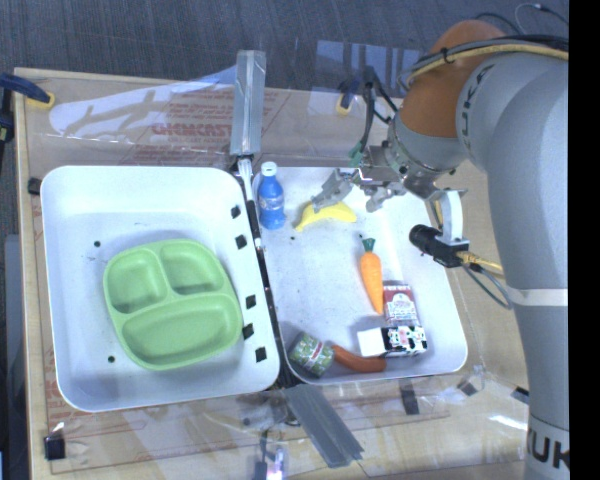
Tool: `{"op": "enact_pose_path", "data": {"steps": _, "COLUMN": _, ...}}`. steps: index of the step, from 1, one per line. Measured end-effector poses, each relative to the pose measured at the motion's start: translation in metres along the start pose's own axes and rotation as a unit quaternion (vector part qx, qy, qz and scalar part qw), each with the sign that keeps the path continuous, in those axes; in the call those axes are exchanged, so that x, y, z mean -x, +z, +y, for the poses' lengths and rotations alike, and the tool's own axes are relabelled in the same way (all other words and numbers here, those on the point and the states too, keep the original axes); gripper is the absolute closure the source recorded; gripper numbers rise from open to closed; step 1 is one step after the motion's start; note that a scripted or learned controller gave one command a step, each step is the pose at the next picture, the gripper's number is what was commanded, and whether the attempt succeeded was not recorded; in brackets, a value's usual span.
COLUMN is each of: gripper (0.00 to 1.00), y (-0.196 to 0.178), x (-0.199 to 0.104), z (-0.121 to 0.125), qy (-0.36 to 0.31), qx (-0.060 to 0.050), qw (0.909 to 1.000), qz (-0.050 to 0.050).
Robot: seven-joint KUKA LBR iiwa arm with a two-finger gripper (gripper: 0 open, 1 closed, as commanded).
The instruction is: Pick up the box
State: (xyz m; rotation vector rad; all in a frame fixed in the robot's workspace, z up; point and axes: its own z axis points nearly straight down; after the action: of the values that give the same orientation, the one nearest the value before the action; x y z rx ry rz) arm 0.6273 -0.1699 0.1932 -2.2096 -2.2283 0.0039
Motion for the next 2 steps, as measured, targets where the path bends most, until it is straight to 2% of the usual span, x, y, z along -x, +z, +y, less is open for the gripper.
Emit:
{"op": "enact_pose_path", "data": {"steps": 1, "gripper": 0.0, "y": 0.08, "x": -0.006, "z": -0.065, "qy": 0.002, "qx": 0.0, "qw": 1.0, "qz": 0.0}}
{"op": "enact_pose_path", "data": {"steps": 2, "gripper": 0.0, "y": 0.101, "x": -0.052, "z": -0.115, "qy": -0.011, "qx": 0.003, "qw": 0.9999, "qz": -0.004}}
